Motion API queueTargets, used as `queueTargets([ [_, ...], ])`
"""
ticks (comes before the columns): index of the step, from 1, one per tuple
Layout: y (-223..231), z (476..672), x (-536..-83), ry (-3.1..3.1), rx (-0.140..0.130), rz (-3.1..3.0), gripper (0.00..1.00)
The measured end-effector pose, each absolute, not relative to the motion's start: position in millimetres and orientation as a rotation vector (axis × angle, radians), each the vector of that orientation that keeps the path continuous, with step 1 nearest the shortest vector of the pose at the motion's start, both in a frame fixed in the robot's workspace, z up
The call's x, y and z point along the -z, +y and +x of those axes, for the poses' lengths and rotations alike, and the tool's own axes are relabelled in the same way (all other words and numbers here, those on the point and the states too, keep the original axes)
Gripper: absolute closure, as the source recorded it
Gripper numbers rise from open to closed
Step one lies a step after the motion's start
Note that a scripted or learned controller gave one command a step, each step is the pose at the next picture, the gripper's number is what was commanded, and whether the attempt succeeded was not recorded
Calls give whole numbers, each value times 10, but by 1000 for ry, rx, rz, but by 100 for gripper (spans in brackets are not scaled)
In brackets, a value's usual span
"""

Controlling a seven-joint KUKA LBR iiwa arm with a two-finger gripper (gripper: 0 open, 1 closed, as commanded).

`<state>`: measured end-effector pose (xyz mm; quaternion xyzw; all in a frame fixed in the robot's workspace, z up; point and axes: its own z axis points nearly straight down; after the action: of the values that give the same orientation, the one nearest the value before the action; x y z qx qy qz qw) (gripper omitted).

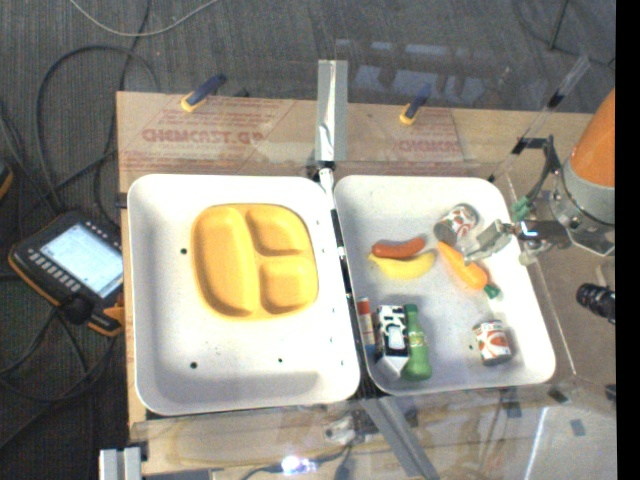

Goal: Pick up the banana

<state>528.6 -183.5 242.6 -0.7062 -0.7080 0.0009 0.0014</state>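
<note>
Banana [408, 265] lies in the right bin [530, 368], toward its far left part, a short yellow curve lying flat with its ends turned up toward the far side. A red sausage [398, 247] sits touching it along the far edge, nested into the curve. Just to the right lies a carrot [466, 266], its near end close to the banana's right tip, and a small can [458, 221] stands beyond that. The gripper [497, 236] hangs over the carrot and can, right of the banana; whether the jaws are apart or together I cannot tell from this slant. Nearer in the same bin are a green bottle [412, 348] and another can [492, 341]. The left bin [160, 368] holds a yellow tray [256, 258].

Judging by its look, the banana is probably a light, stiff plastic toy with a smooth skin that may slip. The best hold seems to be across its thick middle, jaws closing from near and far, though the sausage crowds the far side and could get pinched too
</note>
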Motion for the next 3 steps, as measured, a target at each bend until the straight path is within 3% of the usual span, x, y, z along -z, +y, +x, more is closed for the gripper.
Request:
queueTargets([
  [1, -1628, 5549, -912, -2178, 6, -2273, 0],
  [2, -1174, 6064, -894, -2013, 5, -2425, 0],
  [3, -1023, 6422, -885, -1911, -1, -2502, 0],
])
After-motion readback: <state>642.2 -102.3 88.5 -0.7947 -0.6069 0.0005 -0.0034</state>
